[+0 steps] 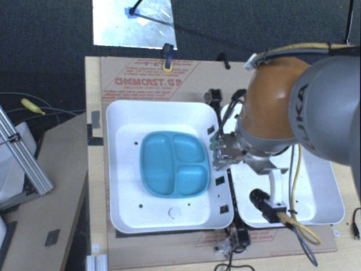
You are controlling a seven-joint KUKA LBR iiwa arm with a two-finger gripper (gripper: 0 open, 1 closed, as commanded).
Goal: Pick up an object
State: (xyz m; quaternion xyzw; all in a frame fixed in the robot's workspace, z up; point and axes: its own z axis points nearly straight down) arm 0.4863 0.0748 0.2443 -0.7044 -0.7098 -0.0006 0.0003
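In the left shallow white bin I see a blue three-compartment plastic plate lying flat, centred, ungrasped. My grey, orange-banded arm hangs over the bins' seam and the right bin, probably staging a descent; its grip I cannot tell.
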